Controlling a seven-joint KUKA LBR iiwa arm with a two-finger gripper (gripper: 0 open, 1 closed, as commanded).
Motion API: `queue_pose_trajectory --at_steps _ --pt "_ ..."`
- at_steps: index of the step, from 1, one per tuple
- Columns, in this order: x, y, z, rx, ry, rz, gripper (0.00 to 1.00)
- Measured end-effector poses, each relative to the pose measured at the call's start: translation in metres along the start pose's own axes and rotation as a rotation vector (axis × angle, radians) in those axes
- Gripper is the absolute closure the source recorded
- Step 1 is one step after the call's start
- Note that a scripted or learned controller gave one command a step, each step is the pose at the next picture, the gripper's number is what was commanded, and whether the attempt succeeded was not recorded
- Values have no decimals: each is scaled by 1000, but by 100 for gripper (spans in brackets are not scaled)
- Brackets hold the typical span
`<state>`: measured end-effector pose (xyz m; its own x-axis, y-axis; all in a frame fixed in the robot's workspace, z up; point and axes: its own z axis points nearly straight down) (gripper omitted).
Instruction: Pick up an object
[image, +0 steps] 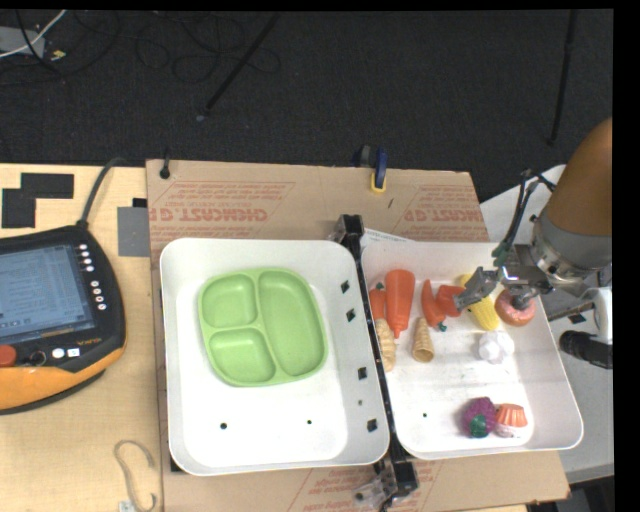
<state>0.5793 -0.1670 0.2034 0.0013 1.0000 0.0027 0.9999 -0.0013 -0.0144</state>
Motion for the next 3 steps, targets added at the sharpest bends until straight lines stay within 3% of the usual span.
queue_pose_trajectory --at_steps 1,3 --pt "0 3 -7 -13 -3 -2 0" --pt "5 6 111 -8 -1 -3 0"
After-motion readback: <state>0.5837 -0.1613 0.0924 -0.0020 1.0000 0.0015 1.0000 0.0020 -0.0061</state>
